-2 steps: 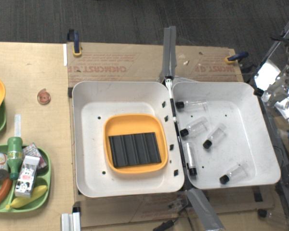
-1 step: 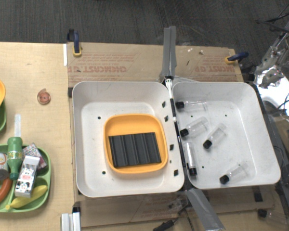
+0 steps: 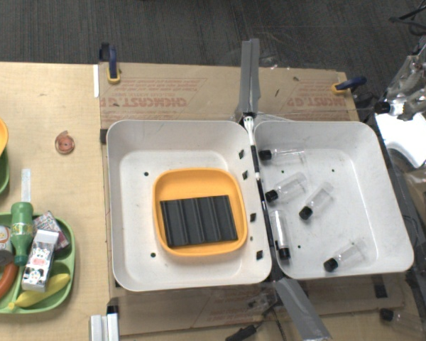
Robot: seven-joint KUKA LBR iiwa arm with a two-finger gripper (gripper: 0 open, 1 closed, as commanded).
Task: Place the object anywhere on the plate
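We see two shallow white bins side by side on the counter point(image 3: 50, 98). In the left bin point(image 3: 128, 155) sits an orange plate point(image 3: 199, 180), square with rounded corners, and on the plate lies a dark ribbed rectangular block point(image 3: 199, 219), flat and near the plate's middle. The right bin point(image 3: 369, 190) holds five clear vials with black caps, all lying on their sides: one near the upper left point(image 3: 282, 153), one below it by the left wall point(image 3: 287, 189), one nearer the middle point(image 3: 317, 200), one along the left wall lower down point(image 3: 279, 234), and one toward the lower right point(image 3: 344, 256). None of them touches the plate. At the far right edge we make out pale robot hardware point(image 3: 408, 112) outside the bins; whether the jaws are apart or together we cannot tell. On the counter's left, a green tray point(image 3: 60, 290) carries toy food and a bottle.
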